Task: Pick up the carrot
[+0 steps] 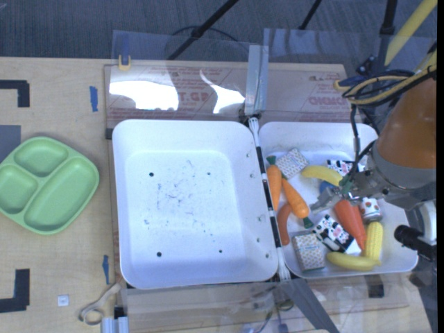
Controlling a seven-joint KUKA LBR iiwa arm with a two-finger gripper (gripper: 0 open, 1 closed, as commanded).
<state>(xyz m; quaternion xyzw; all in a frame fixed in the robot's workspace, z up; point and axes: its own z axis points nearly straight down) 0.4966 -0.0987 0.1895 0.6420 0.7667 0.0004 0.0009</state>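
In the right bin [395, 217], a dark orange tapered carrot [351, 222] lies slantwise, its thick end up by my gripper [339, 195]. The gripper hangs low over the bin's middle, right at that upper end, and whether it touches the carrot is unclear. Two lighter orange carrot-like pieces [275, 184] [295, 200] lie near the bin's left wall. Below them is a darker orange one [283, 225]. The arm's orange band [415, 134] hides part of the bin's right side.
Around the carrot are two yellow bananas [323, 175] [350, 260], a corn cob [374, 241], two patterned blocks [292, 162] [309, 250] and a black-and-white cow toy [332, 233]. The left bin [184, 200] adjoins. A green divided plate [45, 184] sits far left.
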